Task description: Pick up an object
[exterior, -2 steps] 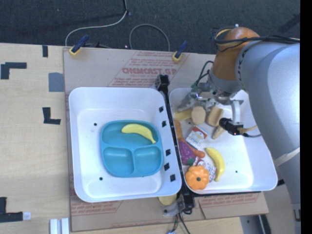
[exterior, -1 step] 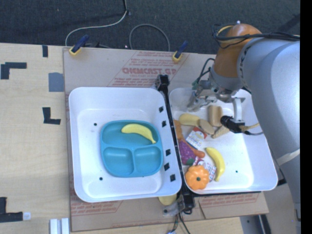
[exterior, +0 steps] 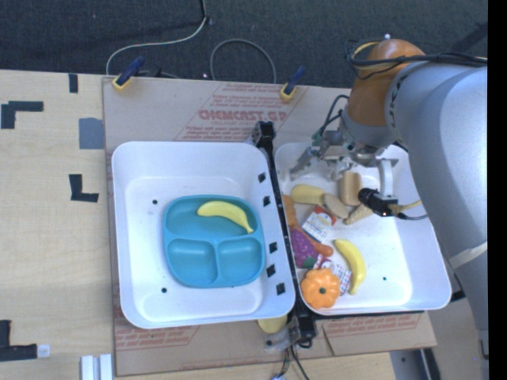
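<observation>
Tool [exterior: 346,163] low in right white bin [exterior: 412,287], grip state cannot tell, pale yellow banana [exterior: 307,193] just left-below it, small orange pumpkin [exterior: 321,289] well below, blue divided plate [exterior: 212,244] far left

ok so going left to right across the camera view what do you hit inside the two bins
blue divided plate → banana on it → purple item → orange pumpkin → second banana
</observation>
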Controlling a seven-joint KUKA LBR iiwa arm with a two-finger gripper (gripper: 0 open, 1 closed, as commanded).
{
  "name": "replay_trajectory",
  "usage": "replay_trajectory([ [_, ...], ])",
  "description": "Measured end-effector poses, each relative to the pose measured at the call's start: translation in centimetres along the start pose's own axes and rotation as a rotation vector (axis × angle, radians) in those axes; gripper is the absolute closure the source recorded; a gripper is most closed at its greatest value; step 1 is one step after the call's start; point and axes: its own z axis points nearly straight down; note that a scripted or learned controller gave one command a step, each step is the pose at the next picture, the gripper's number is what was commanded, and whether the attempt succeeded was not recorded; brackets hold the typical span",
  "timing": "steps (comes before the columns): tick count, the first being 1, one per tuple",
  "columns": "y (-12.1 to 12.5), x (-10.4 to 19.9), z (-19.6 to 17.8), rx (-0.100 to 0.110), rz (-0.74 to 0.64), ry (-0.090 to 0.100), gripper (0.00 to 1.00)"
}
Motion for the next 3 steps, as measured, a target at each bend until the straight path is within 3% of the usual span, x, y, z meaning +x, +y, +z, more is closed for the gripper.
replay_trajectory([
  [1,-5.8,0.2,0.9,-0.001,0.002,-0.002,0.0],
  [2,0.1,-1.6,-1.6,-0.002,0.0,-0.001,0.0],
  [3,-5.5,-8.4,0.9,-0.005,0.006,0.011,0.0],
])
